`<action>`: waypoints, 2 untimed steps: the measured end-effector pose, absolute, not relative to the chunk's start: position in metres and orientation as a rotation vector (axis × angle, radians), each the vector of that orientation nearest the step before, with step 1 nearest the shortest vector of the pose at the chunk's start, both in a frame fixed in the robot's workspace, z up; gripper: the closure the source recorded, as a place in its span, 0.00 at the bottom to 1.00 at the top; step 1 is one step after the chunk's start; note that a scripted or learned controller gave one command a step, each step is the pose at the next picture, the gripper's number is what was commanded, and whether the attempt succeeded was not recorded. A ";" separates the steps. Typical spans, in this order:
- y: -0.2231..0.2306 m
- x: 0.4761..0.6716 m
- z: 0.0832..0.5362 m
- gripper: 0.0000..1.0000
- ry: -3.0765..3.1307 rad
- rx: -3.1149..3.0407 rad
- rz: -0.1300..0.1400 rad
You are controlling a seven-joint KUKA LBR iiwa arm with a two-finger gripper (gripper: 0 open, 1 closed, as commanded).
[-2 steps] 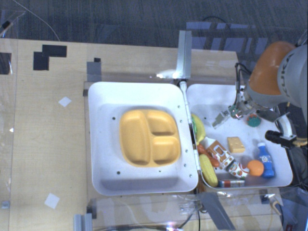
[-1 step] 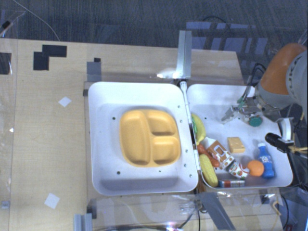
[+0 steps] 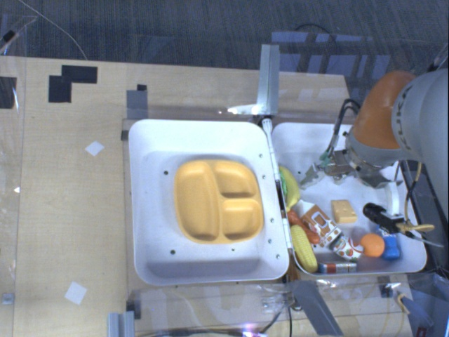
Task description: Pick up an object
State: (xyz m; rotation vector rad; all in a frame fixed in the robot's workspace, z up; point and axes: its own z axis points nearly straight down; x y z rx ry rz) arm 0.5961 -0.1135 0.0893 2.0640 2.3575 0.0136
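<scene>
Well up and left of the yellow divided tray point(image 3: 216, 201): black tape marks point(image 3: 70, 81) on the pale bench point(image 3: 63, 209). Around the tray on every side: the left white bin point(image 3: 151, 188), with the tray flat in its middle.

Just right of the tray, past the shared rims: the right white bin point(image 3: 298, 137), with the pickable things crowded in its lower half. Nearest the tray, against the rim: a yellow-green fruit point(image 3: 288, 182). Below that, an orange carrot point(image 3: 297, 220) and a corn cob point(image 3: 303, 244). Right of those, an orange-and-white carton point(image 3: 320, 222) touching a red-and-white can point(image 3: 342, 243), and a marker pen point(image 3: 337, 267) along the bottom wall. Farther right of the tray: a beige block point(image 3: 343, 210) lying apart, then an orange ball point(image 3: 372, 245) just beside a blue block point(image 3: 391, 248).

Right of the tray and level with its upper edge: the gripper point(image 3: 320, 172), reaching in from the grey arm point(image 3: 421, 118), above bare bin floor, near the fruit and touching none of the things. Open or closed: cannot tell from this angle.
</scene>
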 end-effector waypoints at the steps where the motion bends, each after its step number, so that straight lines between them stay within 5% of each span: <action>1: -0.137 0.671 0.088 0.00 1.951 2.456 0.007; 2: -0.199 0.626 0.156 0.00 2.042 2.372 0.009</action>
